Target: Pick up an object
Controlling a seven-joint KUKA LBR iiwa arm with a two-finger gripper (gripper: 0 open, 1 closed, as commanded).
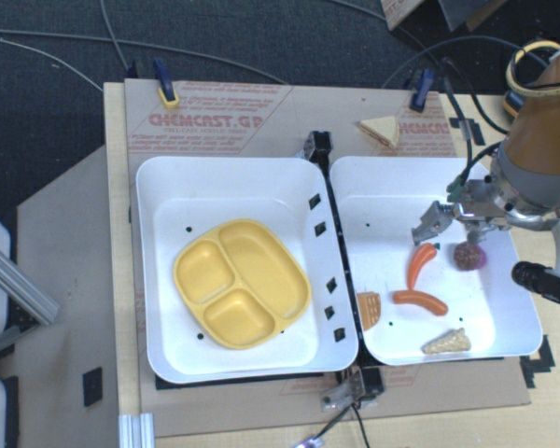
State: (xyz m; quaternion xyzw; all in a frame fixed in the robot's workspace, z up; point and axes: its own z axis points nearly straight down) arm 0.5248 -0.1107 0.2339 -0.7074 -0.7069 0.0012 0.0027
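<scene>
1. Camera view: my gripper [451,220] hangs over the right bin [383,189], its fingers spread and holding nothing.
2. An orange chili [421,265] lies just below the fingertips, apart from them.
3. A dark purple round piece [468,256] sits right of the chili; an orange sausage [420,300] lies below it.
4. A waffle-like piece [369,309] rests at the bin's left wall, a pale wedge [446,343] near the front edge.
5. The left bin [159,250] bears a yellow divided tray [242,282].
6. A sandwich wedge [381,131] lies on the board behind the bins.
</scene>
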